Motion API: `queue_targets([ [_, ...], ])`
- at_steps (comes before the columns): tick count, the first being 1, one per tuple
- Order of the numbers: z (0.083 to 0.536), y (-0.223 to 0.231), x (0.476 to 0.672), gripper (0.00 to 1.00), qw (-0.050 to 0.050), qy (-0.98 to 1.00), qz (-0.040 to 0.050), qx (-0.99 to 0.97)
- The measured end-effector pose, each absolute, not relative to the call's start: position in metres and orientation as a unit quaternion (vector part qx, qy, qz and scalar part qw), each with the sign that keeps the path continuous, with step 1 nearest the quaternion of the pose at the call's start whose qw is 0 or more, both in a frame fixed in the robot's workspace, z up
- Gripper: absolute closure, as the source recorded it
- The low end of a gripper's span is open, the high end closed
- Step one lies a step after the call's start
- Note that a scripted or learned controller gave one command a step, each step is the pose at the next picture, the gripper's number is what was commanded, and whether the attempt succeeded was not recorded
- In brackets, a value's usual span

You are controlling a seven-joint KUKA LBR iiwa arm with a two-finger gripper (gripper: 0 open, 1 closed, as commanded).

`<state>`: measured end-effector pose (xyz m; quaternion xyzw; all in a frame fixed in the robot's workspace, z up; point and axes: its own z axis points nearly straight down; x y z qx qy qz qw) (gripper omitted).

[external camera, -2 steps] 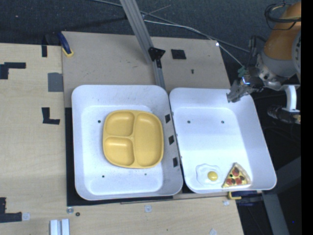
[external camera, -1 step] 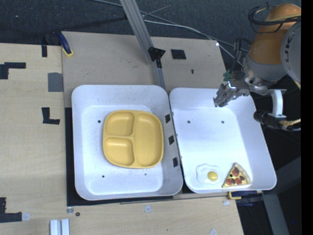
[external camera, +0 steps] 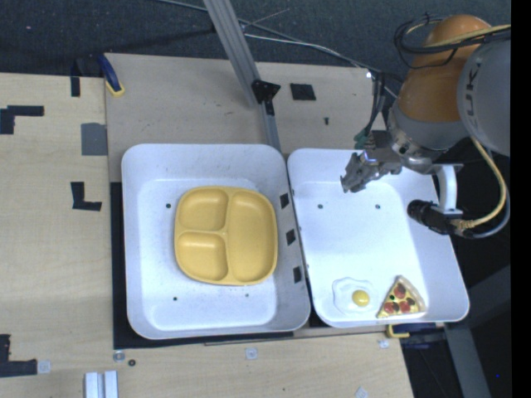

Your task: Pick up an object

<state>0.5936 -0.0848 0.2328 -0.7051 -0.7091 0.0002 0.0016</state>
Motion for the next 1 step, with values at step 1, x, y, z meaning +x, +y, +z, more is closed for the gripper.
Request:
queue_targets([
  [1, 0.2197, -0.0326, 0.5735, 1.0, 0.002, -0.709, 0.0013, -0.705],
])
